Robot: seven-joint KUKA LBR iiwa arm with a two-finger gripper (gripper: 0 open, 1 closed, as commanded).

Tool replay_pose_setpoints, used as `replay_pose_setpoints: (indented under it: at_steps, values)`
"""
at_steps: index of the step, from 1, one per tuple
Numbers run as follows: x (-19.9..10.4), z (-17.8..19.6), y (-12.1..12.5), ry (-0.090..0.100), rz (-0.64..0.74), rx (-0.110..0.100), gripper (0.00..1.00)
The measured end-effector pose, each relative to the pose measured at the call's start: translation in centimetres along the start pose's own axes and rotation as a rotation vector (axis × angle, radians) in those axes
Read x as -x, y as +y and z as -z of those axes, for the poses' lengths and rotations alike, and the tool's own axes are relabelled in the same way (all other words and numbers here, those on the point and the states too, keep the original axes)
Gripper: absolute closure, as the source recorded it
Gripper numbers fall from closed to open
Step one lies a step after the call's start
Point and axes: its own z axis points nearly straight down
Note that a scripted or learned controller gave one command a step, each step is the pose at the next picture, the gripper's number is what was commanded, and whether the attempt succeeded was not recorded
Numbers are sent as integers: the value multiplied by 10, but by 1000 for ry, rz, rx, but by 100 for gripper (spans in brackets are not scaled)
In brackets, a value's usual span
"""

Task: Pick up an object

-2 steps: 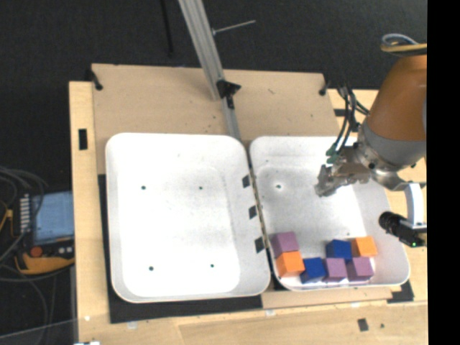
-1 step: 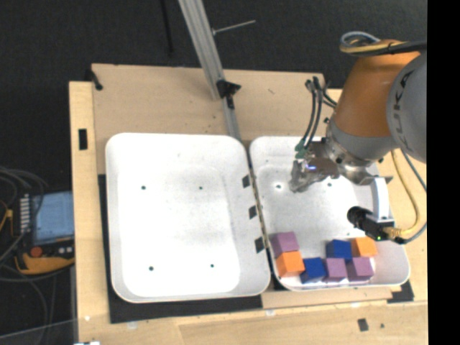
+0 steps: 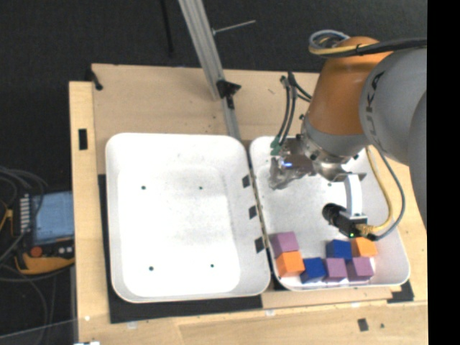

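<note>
Below the pincer (image 3: 279, 176), whose state I cannot tell, lies a purple block (image 3: 284, 241), well apart.

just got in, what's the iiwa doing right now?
The arm reaches in from the right over the right bin, with its gripper near that bin's upper left part. The blocks sit clustered along the bin's near edge: a purple and orange pair on the left, then blue, purple, another purple, blue and a small orange one. The gripper is well away from them and nothing shows between its fingers. The left bin is beside it.
</note>
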Motion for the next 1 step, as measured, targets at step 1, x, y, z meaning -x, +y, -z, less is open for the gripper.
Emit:
replay_pose_setpoints:
  at_steps: [1]
  values:
    - [-55,-7,22,2,2,0,100]
